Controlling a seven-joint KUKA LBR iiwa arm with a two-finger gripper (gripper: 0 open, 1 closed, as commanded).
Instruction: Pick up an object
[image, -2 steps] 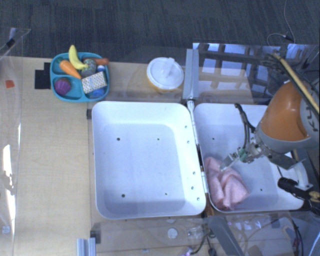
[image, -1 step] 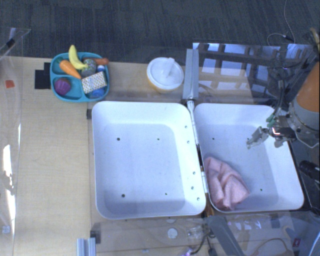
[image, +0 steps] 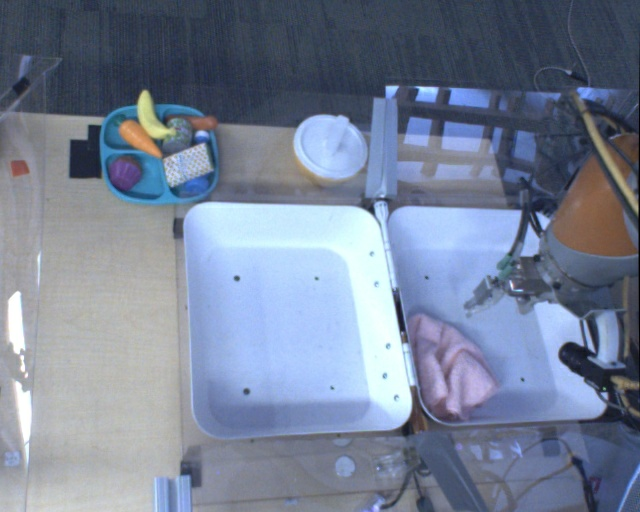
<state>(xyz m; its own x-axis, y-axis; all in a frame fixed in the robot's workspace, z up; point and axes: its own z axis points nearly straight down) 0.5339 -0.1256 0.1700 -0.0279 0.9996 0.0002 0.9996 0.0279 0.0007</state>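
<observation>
Two white bins sit side by side; the right bin holds a crumpled pink cloth against its near-left corner, close to the wall shared with the left bin. Above the right bin's middle hangs the gripper, up and right of the cloth and apart from it; its fingers look spread with nothing between them, though they are small and blurred.

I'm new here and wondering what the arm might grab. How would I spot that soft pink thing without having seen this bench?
Find the two white bins side by side and take the right bin, where the arm reaches in. Near its front left corner, against the wall shared with the left bin, lies a crumpled pink cloth. It is the one soft, pink, folded thing in the bins.
</observation>
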